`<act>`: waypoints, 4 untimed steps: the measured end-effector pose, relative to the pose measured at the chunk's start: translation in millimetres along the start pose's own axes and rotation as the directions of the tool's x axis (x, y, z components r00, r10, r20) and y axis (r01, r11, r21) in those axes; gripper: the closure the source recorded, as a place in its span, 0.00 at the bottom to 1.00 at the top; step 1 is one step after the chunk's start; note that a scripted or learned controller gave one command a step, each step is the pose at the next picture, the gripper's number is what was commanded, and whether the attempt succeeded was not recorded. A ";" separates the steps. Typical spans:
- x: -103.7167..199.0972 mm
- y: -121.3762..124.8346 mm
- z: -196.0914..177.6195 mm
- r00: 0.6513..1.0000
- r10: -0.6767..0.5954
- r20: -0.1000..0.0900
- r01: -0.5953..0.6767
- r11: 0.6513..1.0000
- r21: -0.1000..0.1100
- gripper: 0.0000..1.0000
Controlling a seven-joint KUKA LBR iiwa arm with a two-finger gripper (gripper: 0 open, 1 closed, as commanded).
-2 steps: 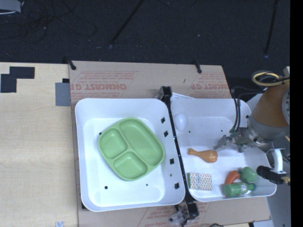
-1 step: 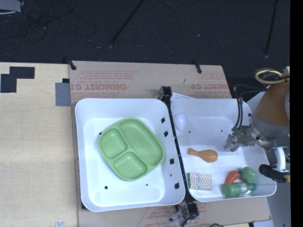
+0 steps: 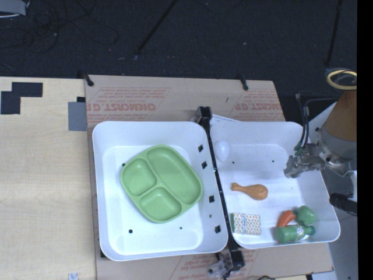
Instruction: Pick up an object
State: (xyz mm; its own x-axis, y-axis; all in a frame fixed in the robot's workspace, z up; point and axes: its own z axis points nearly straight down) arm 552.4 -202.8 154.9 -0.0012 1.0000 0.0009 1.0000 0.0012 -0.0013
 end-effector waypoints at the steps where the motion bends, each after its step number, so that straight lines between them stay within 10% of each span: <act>1: -0.7 0.0 -49.8 1.000 0.000 0.001 0.000 1.000 -0.001 1.00; 4: 154.6 26.5 -40.0 1.000 -0.001 0.000 0.001 1.000 0.001 1.00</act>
State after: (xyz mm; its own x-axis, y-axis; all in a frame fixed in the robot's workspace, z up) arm 578.8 -48.1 195.0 -0.0023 1.0000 0.0004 1.0000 0.0023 -0.0021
